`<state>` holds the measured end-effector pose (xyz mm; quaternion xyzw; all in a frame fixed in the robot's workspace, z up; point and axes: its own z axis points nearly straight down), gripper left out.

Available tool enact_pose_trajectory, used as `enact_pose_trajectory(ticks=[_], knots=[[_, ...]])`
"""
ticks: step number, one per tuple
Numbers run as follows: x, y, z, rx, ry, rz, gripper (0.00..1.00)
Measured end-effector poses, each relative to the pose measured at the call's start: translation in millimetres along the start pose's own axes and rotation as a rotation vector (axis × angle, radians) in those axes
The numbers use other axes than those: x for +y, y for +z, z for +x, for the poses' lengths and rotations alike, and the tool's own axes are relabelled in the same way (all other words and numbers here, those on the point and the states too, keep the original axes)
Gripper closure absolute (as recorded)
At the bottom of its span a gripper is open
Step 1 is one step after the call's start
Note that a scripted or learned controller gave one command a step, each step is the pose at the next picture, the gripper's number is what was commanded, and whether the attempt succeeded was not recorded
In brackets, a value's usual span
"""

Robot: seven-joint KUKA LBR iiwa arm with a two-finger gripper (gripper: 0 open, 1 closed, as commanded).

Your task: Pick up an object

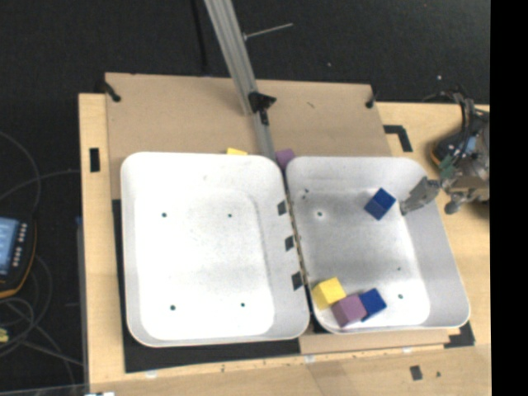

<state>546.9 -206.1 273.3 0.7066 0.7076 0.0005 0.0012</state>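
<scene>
Four small cubes lie in the right-hand white bin (pixel 437 254); the gripper (pixel 419 195), its grasp impossible to tell, hovers beside the lone blue cube (pixel 379 204) and might nudge it away

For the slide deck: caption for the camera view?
Gripper at right bin edge beside lone blue cube.

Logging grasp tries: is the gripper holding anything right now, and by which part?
Nothing is held. The gripper sits at the right bin's right rim, apart from the nearest small blue cube, with nothing between its jaws.
</scene>
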Motion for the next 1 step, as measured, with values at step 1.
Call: enact_pose_trajectory(ticks=[1], knots=[[43.2,-8.8,3.9,-0.002,-0.003,-0.003,0.0]])
